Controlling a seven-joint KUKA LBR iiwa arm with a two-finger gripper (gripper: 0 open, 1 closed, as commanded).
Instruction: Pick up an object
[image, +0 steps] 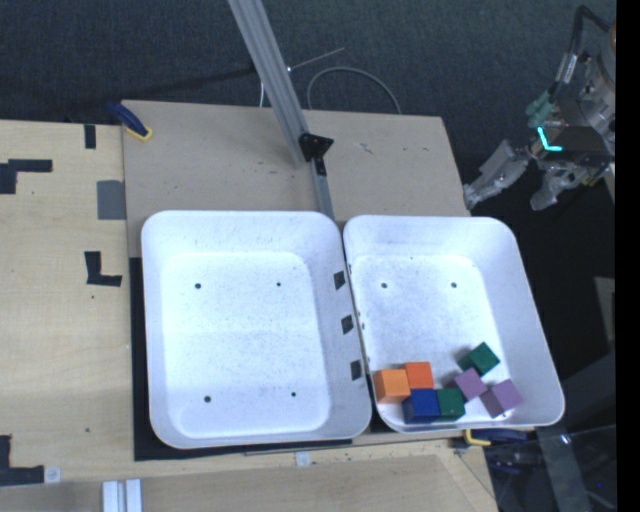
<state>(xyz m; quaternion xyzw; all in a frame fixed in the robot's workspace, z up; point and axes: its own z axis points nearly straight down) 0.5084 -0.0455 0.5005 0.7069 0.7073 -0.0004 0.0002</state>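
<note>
Several small blocks lie in the front corner of the right bin (520, 270): two orange blocks (392, 384) (419, 375), a blue block (424, 404), two green blocks (452, 402) (482, 358) and two purple blocks (468, 382) (500, 397). My gripper (517, 188) hangs high at the upper right, outside the bin and beyond its far right corner. Its two fingers are spread apart with nothing between them.
The left bin (160, 300) sits beside the right one on the tan bench. A slanted metal pole (275, 75) with a black clamp rises behind the bins. A yellow-and-blue clip (130, 119) lies at the bench's far left corner.
</note>
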